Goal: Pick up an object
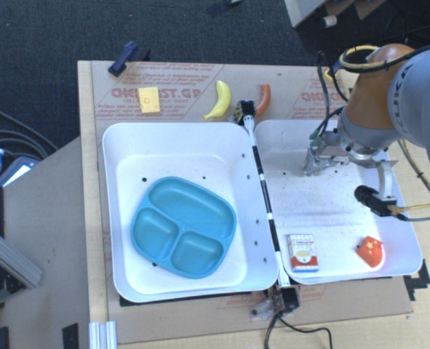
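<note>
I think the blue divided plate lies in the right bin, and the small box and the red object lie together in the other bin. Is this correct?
Not quite. The camera view shows the blue divided plate in the left bin, not the right. The small box and the red object lie together in the other bin, the right bin.

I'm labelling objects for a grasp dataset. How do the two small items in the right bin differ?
The small box is flat-sided, rectangular and mostly white with red print; the orange-red object is rounded and one colour. The small box lies near the divider between bins; the orange-red object sits toward the outer right edge. Both rest near the right bin's front wall, apart from the gripper.
</note>
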`<action>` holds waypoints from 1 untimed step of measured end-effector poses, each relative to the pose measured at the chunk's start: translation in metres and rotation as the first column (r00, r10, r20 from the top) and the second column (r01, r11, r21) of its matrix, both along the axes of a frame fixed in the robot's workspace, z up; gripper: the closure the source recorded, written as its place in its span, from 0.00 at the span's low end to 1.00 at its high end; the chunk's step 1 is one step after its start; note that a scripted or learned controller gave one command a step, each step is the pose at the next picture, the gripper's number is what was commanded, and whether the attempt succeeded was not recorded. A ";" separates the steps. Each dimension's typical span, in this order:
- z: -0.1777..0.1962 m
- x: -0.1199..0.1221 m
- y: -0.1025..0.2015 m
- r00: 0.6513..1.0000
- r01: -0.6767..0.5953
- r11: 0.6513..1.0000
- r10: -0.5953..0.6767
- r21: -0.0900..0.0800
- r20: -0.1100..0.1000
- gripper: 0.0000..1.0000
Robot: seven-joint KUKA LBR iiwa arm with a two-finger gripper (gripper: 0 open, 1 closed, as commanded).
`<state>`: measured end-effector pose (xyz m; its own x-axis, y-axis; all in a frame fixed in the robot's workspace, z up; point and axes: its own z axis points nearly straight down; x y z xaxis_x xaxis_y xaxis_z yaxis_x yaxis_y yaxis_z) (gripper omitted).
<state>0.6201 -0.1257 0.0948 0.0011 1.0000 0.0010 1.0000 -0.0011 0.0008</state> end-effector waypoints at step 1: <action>0.049 0.047 0.030 1.000 -0.002 1.000 0.002 -0.001 0.001 1.00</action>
<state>0.6671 -0.0956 0.1441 -0.0007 1.0000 0.0004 1.0000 0.0007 0.0016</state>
